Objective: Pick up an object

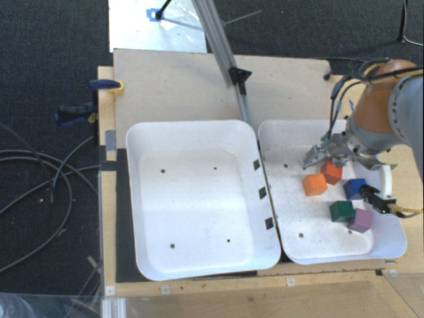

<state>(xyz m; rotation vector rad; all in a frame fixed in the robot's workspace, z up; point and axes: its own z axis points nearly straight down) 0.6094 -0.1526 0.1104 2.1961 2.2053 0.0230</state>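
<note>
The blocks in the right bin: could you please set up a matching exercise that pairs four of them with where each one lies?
Column one:
1. orange block
2. blue block
3. green block
4. purple block

Column two:
A. nearest the bin's right front corner, touching the green one
B. farthest left of the group, toward the divider between the bins
C. just right of the purple one's neighbour? No: directly in front of the blue one
D. behind the green one, right of the orange one

Pairs: 1-B, 2-D, 3-C, 4-A
</note>
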